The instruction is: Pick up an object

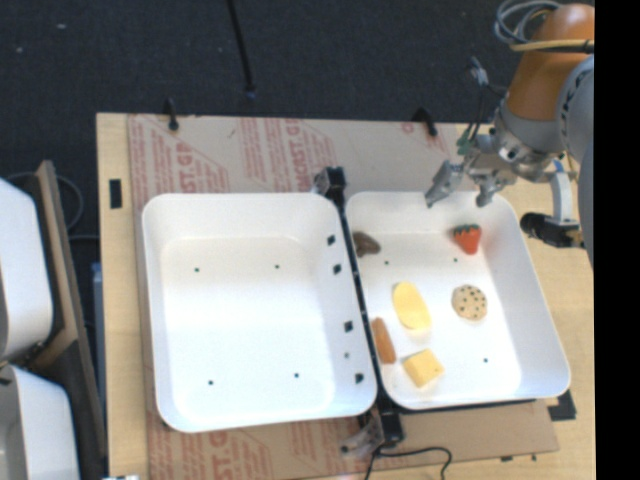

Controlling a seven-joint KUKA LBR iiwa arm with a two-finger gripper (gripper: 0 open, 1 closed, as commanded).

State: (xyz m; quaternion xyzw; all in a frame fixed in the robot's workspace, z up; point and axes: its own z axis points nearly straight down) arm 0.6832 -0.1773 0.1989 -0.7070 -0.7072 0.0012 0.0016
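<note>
Carrot stick lies lengthwise, parallel to bin divider

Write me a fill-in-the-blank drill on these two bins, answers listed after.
1. All the objects lie in the ____ bin.
2. The object nearest the end effector is the ____ strawberry.
3. The orange sausage-shaped piece lies beside the divider, just left of the yellow ____.
4. The round speckled item is a ____.

Answers: right; red; cube; cookie

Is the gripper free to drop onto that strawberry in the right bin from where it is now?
Probably yes. The gripper, fingers spread, hovers just beyond the strawberry, which lies apart from the cookie, with nothing over it.
</note>
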